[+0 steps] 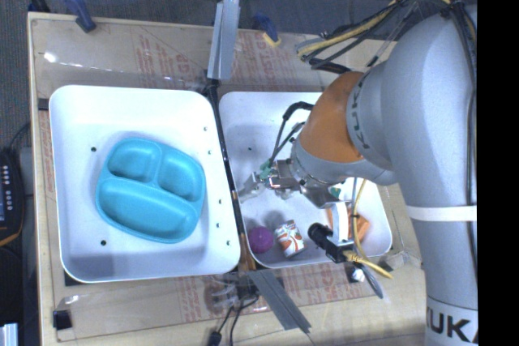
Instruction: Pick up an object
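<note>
Gripper point(272, 178): lowered in right bin point(243, 126), state cannot be told
Risk: purple ball point(260, 238), lying nearer, may be missed

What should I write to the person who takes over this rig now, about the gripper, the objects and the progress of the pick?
Gripper: low inside the right bin, close to its left wall. This view confirms no grasp.
Objects: a purple ball and a small printed can lie side by side at the near end of the right bin, and an orange item lies at its right side, partly hidden. A blue divided tray lies in the left bin.
Done: the arm has reached into the right bin.
Left: grasp one object and lift it out.
</note>
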Action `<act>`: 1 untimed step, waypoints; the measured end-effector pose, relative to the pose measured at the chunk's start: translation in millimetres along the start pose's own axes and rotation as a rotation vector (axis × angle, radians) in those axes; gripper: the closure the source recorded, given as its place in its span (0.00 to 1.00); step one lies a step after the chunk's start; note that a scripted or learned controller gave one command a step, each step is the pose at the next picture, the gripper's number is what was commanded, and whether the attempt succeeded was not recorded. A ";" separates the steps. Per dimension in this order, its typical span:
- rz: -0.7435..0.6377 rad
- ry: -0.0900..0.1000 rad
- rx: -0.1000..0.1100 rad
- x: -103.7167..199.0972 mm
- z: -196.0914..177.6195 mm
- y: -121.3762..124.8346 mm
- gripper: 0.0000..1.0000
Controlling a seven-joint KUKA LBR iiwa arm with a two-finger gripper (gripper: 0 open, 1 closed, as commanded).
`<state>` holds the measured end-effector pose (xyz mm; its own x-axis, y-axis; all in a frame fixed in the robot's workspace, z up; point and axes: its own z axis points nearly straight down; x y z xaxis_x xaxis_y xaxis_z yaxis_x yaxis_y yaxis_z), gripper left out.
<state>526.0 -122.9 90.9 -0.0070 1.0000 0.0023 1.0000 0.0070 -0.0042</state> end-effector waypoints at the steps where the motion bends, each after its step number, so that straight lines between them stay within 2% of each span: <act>1: 0.009 -0.014 -0.010 6.9 -3.1 -48.8 0.00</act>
<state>477.1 -116.4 94.3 0.0022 0.9999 -0.0113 1.0000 -0.0021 0.0064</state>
